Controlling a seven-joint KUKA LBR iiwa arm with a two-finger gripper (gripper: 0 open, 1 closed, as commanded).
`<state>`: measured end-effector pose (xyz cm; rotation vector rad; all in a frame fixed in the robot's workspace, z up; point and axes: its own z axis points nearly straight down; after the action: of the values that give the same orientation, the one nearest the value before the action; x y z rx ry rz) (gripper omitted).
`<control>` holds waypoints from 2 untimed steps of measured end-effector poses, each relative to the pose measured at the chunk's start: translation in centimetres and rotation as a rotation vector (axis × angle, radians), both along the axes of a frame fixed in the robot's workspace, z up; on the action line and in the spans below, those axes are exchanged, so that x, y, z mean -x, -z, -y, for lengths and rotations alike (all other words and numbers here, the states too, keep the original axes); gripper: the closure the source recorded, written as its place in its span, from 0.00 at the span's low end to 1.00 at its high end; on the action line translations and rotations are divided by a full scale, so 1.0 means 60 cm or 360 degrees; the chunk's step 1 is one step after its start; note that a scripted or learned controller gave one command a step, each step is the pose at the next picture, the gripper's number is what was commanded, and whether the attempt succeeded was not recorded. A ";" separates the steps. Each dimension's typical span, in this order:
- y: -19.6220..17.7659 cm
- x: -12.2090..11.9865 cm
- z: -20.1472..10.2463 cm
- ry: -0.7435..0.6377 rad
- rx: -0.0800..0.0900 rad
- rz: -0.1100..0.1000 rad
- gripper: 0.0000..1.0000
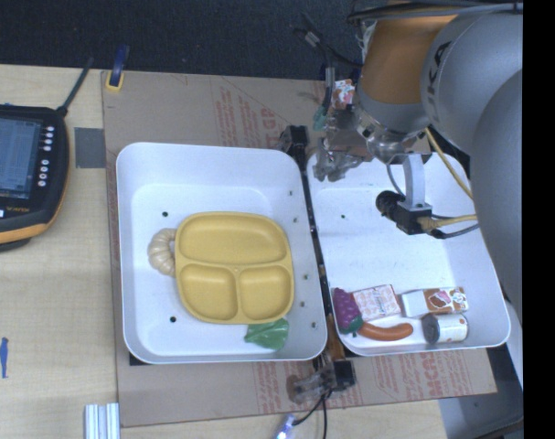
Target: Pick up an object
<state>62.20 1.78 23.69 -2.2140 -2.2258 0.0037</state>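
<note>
My gripper [333, 163] hangs over the far left corner of the right bin [469, 263], close to the divider between the bins. At that bin's near edge lie a purple toy fruit [347, 307], a small printed card [378, 299], a red sausage [385, 331], a brown-and-white packet [444, 299] and a small can [444, 328]. The left bin [140, 199] holds a yellow divided plate [233, 265], with a beige pastry [161, 250] at its left side and a green toy [268, 334] at its near right corner. All of these objects lie well away from the gripper.
The grey arm with its orange band [400, 58] covers the right bin's far right part. A black cable fitting [405, 210] dangles over the bin's middle. A teach pendant [16, 172] rests on the bench at far left. Both bins stand on cardboard [213, 108].
</note>
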 end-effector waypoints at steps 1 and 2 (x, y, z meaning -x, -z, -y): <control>-0.059 -0.033 -0.009 0.0001 0.0000 0.0001 1.00; -0.002 -0.056 -0.124 -0.0002 0.0001 -0.0003 1.00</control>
<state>65.59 9.19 23.82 -2.2117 -2.2268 0.0065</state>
